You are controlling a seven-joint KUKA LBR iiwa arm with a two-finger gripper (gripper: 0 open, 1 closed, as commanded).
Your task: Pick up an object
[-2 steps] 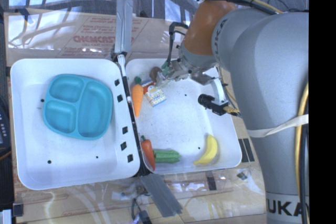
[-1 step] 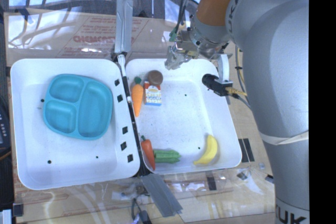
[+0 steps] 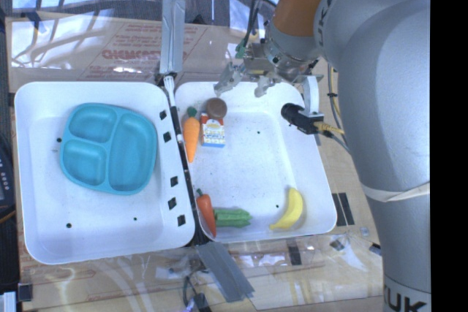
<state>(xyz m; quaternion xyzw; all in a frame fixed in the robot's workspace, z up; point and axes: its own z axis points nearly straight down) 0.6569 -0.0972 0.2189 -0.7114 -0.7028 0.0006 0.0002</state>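
1. Two glossy white plastic bins: the right bin point(image 3: 322, 190) holds a tapered carrot point(image 3: 191, 139) and a small bottle point(image 3: 213, 126) near its back-left corner.
2. A curved banana point(image 3: 290, 209) lies by its front-right corner.
3. The gripper point(image 3: 242, 85) hovers over its back edge, metal fingers point(image 3: 223, 82) spread apart, holding nothing.

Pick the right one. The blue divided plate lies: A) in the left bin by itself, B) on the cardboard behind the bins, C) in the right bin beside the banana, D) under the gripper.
A: the blue divided plate sits in the left bin, while the banana lies in the right bin, where the gripper hangs over the far rim.
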